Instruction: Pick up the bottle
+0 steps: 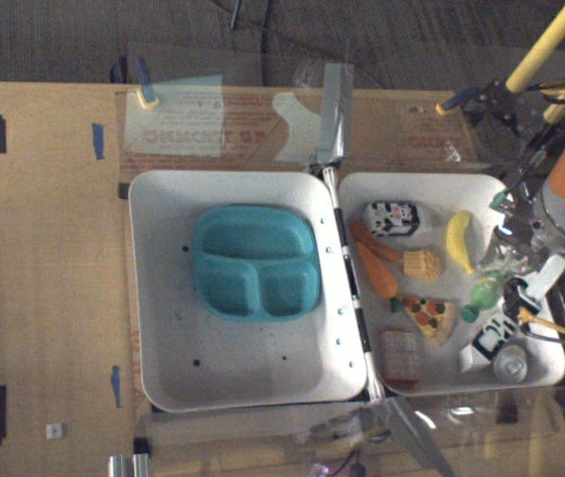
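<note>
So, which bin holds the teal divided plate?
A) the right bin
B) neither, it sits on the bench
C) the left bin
C: the teal divided plate lies alone in the left bin, while the food toys are in the right bin.

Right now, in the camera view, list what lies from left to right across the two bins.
Teal divided plate → carrot → waffle piece → banana → green bottle → silver can. The gripper works at the right bin's right edge.
</note>
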{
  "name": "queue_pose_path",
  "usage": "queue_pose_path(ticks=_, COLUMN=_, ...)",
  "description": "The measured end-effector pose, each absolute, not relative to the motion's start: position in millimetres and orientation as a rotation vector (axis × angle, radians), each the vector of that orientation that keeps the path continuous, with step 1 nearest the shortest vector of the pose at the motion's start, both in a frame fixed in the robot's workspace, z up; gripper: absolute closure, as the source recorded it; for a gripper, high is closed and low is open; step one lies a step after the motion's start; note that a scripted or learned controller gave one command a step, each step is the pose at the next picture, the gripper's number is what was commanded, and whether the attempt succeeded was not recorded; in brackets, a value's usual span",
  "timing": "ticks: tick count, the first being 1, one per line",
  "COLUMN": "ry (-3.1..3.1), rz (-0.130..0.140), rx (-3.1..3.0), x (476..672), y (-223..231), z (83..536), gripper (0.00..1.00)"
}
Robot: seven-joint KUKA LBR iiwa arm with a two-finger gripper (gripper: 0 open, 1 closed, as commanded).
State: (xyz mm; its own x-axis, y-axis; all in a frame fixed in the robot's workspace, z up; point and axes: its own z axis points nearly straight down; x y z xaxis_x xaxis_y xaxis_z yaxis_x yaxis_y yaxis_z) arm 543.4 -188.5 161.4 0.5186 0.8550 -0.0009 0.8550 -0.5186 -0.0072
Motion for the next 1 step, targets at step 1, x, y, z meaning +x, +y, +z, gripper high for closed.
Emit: queue_pose_path(ticks=1, ry=-1.169, rz=0.007, rx=-2.914, x=590.2, y=-97.1, z=255.4, gripper=1.00)
